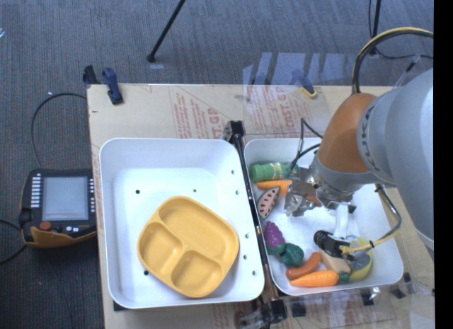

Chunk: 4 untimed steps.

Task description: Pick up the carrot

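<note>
Two carrots (pixel 314 279) lie at the front edge of the right bin (pixel 393 253), while the gripper (pixel 303 200) hovers near its back left corner, apparently empty, so the approach needs a move forward.

The only lettering is red print on the bench board (pixel 205 112), at about 12 o'clock from the left bin (pixel 113 179). It runs slantwise inside red-outlined triangles and appears upside down and mirrored, so no word can be made out for sure. The pendant (pixel 60 204) at 9 o'clock has a pale screen and small keys, all too small to read.
</note>
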Tool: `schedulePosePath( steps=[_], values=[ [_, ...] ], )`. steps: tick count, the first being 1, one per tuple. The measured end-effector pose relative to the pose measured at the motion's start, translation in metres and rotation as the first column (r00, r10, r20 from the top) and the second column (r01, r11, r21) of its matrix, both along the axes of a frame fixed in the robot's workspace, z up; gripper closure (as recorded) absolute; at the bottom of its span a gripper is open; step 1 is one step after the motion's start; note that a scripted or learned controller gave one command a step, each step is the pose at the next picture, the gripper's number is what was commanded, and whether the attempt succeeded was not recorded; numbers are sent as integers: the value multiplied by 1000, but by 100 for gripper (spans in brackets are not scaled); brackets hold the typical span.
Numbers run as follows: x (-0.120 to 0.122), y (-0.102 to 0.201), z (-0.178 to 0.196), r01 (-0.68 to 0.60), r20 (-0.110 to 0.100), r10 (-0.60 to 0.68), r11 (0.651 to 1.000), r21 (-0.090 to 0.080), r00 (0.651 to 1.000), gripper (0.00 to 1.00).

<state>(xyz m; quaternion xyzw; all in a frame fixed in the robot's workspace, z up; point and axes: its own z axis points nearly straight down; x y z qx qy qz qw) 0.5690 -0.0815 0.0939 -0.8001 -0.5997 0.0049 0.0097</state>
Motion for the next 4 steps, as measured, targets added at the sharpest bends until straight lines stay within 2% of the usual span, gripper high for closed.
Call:
schedulePosePath(
  steps=[1,2,3,4],
  values=[
    [0,0,0,2,0,-2,1000,0,1000,0],
    [63,-9,-9,383,5,-383,924,-10,924,0],
    [54,-8,-7,371,-37,-371,929,-24,928,100],
    [58,-6,-3,370,-25,-371,929,-19,928,0]
  ],
)
